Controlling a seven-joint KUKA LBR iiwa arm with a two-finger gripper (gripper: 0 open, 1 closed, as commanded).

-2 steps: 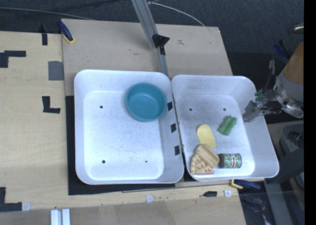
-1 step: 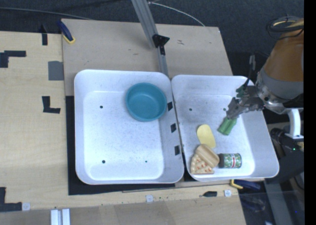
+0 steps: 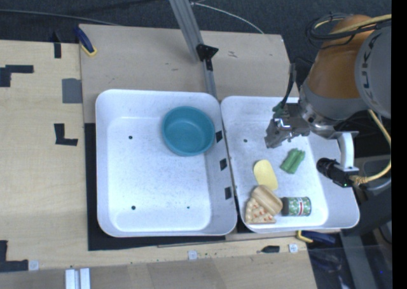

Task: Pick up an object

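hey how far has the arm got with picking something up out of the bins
Nothing looks picked up yet. The gripper hangs over the right bin, close above the green piece, with nothing visibly in it. The yellow piece, the waffle-like toy and the small can lie on that bin's floor, and the blue bowl sits in the left bin. Lowering, grasping and lifting are all left.

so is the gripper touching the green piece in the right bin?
Apart. The camera view shows white bin floor between the gripper and the green piece.
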